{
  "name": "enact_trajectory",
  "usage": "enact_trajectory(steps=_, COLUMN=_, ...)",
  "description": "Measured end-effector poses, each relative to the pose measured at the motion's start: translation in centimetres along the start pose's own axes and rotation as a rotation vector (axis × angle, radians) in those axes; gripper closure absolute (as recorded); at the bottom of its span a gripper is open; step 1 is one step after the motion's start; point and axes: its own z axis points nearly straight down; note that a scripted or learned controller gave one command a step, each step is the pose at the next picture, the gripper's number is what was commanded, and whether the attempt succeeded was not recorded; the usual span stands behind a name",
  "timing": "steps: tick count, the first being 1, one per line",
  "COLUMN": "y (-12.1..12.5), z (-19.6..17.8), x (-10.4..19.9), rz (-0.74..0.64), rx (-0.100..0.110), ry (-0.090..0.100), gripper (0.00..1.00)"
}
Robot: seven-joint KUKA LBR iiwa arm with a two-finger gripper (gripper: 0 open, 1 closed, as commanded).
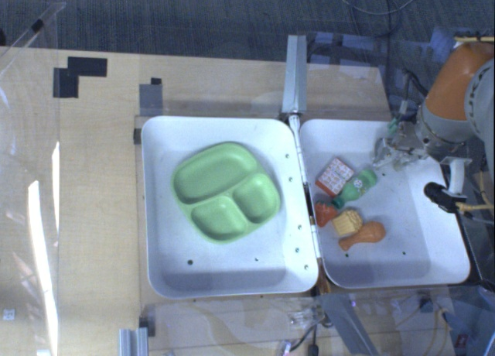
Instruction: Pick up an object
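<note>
in the camera view, the gripper [396, 148] is hovering over the right bin [433, 261]; i cannot tell its jaw state. the green bottle [360, 185] is lying mid-bin beside a red-and-white box [335, 176], looking light, stiff, slippery, best pinched across its body. box print is unreadable.

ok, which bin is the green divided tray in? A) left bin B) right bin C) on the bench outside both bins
A: the green divided tray lies in the left bin, while the right bin holds the small toy items, such as the green bottle and the red-and-white box.
</note>
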Motion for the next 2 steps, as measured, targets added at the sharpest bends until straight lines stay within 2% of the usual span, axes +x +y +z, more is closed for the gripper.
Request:
enact_trajectory(steps=1, y=1.74, z=-11.62, x=6.67, rz=-0.058, rx=-0.001, ry=-0.007, gripper=1.0)
enact_trajectory(steps=2, y=1.73, z=-11.59, x=6.65, rz=-0.058, rx=0.0, ry=-0.007, gripper=0.0)
